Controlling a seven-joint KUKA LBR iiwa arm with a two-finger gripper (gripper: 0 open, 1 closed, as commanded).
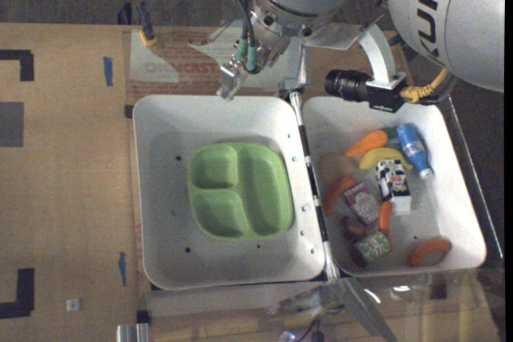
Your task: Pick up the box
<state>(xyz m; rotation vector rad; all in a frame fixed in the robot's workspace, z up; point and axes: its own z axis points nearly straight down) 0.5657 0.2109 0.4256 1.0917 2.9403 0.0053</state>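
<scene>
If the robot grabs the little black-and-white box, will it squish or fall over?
The black-and-white box looks like a small carton, so probably light and slightly squashable. It seems to stand upright among crowded toys in the right bin, so a nudge might tip it.

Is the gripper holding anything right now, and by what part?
Nothing held. The gripper hangs above the left bin's far rim; the box lies in the right bin.
</scene>
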